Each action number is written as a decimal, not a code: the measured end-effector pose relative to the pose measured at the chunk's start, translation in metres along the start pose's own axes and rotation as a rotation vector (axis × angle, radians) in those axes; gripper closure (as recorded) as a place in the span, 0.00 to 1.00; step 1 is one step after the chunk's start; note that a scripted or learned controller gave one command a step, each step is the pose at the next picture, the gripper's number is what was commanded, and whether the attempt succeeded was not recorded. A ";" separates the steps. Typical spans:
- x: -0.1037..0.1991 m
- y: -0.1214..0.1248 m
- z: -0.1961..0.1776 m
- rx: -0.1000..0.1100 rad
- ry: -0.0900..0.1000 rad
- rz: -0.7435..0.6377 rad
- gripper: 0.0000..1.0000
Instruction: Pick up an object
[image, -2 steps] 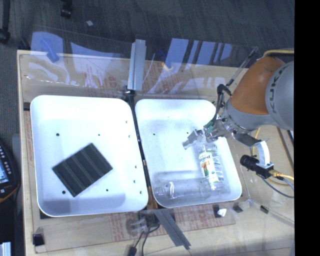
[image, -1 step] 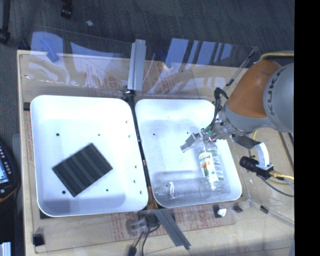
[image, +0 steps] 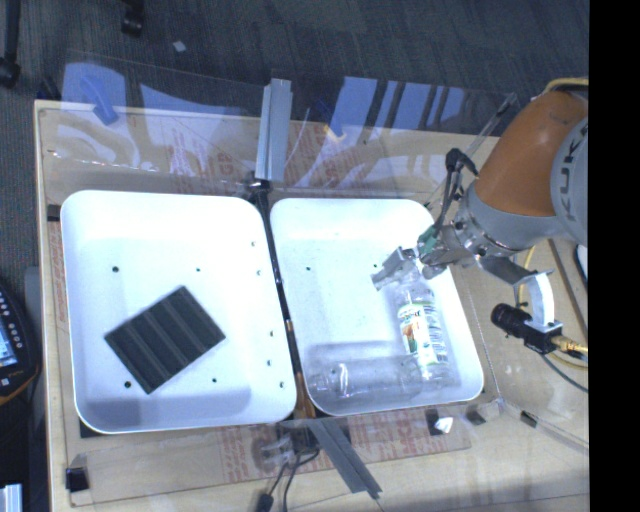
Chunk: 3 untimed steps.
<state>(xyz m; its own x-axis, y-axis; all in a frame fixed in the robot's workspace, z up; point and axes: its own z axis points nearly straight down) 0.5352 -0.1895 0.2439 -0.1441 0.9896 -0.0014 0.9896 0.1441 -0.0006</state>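
A clear plastic bottle (image: 422, 335) with a white and green label lies in the right bin (image: 330, 240), along its right wall. A second clear bottle (image: 352, 377) lies on its side along that bin's front wall. In the left bin (image: 150, 210) a flat black ribbed slab (image: 165, 338) rests at a slant. My gripper (image: 393, 270) hangs low in the right bin at the upper end of the labelled bottle, close to or touching its cap. No object is seen lifted.
The two bins meet at a dark divider (image: 280, 300) in the middle. The grey and orange arm (image: 530, 180) reaches in over the right bin's far right corner. A metal bracket (image: 272, 130) stands behind the bins.
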 end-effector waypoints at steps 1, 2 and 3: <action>-0.022 0.021 0.049 0.005 0.003 -0.045 0.00; -0.022 0.017 0.080 0.004 0.002 -0.069 0.00; -0.021 -0.008 0.025 0.001 0.000 0.054 0.00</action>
<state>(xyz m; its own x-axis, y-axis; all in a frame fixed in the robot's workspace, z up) 0.5299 -0.2113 0.2188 -0.0903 0.9959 -0.0015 0.9959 0.0903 -0.0010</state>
